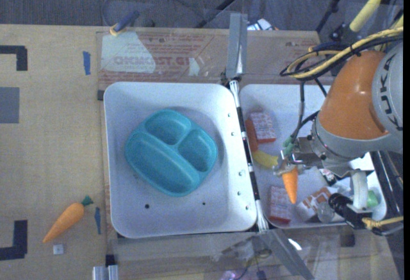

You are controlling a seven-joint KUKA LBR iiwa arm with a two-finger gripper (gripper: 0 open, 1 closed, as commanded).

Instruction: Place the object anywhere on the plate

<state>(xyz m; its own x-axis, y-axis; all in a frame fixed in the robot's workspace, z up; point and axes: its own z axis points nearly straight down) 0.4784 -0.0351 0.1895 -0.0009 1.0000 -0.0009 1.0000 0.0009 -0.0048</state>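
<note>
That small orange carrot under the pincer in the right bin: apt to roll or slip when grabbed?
Probably. The carrot tapers to a point, so it may squirm out of a pinch. It looks like smooth, rigid toy plastic, likely light. Pushed, its round body could roll.

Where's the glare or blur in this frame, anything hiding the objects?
Camera view: light is even and the blue plate in the left bin is sharp with soft shadows; glare sits on the clear sheet at the bottom edge and the taped plastic above the bins; the arm shades the right bin, where the small carrot by the gripper looks slightly soft.
</note>
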